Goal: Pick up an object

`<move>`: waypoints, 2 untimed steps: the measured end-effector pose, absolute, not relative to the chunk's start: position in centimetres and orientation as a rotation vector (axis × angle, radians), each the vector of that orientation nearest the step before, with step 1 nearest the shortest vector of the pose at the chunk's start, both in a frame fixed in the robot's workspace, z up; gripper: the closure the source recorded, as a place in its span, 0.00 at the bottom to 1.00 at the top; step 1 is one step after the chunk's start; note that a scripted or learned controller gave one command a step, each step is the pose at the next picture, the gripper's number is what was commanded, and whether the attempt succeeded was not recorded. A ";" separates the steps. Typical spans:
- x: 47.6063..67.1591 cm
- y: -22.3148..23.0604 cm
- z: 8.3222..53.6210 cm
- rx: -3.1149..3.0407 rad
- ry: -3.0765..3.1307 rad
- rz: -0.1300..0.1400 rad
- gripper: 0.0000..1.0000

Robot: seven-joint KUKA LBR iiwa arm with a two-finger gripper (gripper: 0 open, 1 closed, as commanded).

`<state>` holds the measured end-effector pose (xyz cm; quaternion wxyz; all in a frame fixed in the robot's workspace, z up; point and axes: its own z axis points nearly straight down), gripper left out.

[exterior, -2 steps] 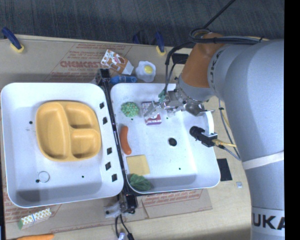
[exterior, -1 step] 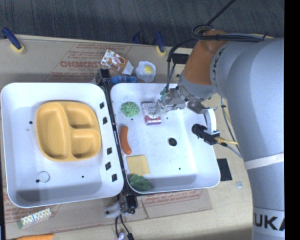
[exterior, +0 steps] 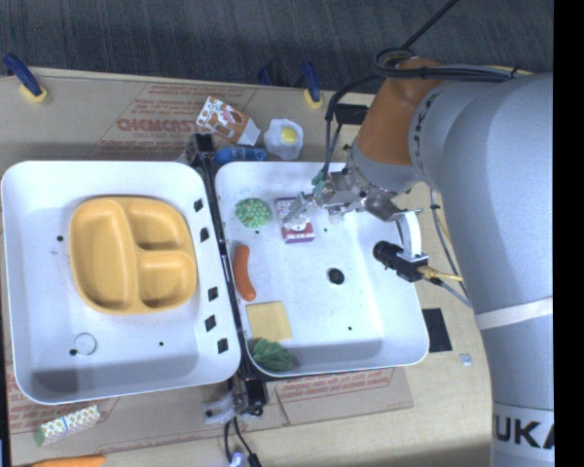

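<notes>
- Left bin (exterior: 19, 261): a yellow tray (exterior: 133, 253) is lying in it.
- Right bin (exterior: 389, 343): a sausage (exterior: 243, 271), cheese slice (exterior: 269, 320) and leafy green (exterior: 273, 355) are lying at its left side, with broccoli (exterior: 253, 212) near the top.
- Packet (exterior: 298, 220): sitting just right of the broccoli, under the end effector (exterior: 316, 202).
- End effector: hovering at the packet; whether its fingers are grasping is impossible to tell.

Yellow tray (exterior: 133, 254); orange sausage (exterior: 243, 271); green broccoli (exterior: 253, 212); white bins (exterior: 370, 348).
</notes>
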<state>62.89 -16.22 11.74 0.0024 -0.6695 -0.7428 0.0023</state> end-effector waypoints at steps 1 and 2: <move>62.6 -13.0 9.2 -1.928 -2.475 0.003 0.00; 62.6 -13.1 10.2 -1.924 -2.478 0.005 1.00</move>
